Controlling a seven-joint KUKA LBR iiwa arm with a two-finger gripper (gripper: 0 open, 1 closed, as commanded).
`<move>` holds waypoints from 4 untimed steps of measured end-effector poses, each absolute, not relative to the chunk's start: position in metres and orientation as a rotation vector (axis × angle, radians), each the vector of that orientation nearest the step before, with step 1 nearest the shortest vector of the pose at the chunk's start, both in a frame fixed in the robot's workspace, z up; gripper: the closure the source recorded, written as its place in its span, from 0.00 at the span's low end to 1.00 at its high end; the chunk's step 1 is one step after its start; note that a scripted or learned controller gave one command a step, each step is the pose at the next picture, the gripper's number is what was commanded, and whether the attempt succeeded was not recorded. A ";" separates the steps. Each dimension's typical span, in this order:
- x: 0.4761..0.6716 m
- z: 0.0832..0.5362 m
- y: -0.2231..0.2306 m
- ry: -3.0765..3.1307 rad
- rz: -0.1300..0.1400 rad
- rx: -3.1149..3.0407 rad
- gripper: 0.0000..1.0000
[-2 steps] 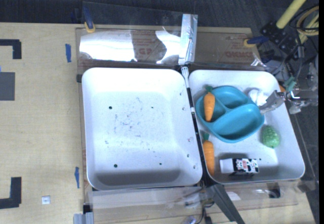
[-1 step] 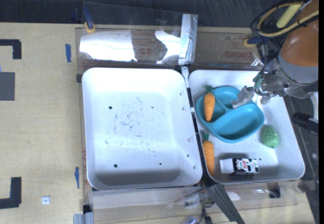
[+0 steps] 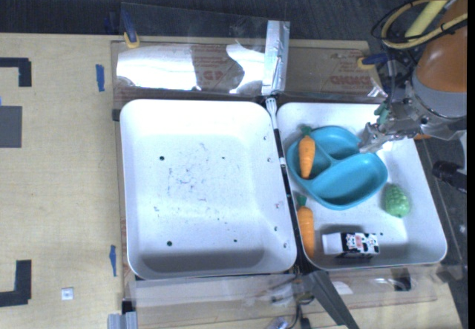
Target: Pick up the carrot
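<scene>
I noted a wooden bench (image 3: 52,194), dark floor behind. Right bin (image 3: 427,235) held two carrots (image 3: 306,156) (image 3: 306,228), blue bowls (image 3: 349,179), a green ball (image 3: 397,201). Gripper (image 3: 380,134) state: indeterminate.

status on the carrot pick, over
End effector at blue bowls' far rim, nothing held. Two carrots: one in bowl, one beside left wall. Broccoli clear.

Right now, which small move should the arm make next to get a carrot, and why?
Probably shift the gripper toward the view's left, over the carrot lying in the blue bowl. The gripper hovers at the bowl's upper right rim, beside that carrot rather than above it. A second carrot lies farther away, by the bin's left wall.
</scene>
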State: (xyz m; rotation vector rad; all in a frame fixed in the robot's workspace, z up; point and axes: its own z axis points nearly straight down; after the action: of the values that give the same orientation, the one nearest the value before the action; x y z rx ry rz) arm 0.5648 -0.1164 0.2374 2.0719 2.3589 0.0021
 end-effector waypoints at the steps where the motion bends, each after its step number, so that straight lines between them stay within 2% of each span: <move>1: 0.565 0.237 -0.116 2.359 0.002 2.073 0.00; 2: 0.613 0.184 -0.076 2.724 0.001 1.563 0.00; 3: 0.648 0.186 -0.047 3.017 0.004 0.846 0.00; 4: 0.618 0.118 -0.099 3.120 0.002 0.127 0.00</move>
State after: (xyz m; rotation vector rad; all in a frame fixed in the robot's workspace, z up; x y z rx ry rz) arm 0.6182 -0.0993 0.1183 0.1269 3.1197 0.0019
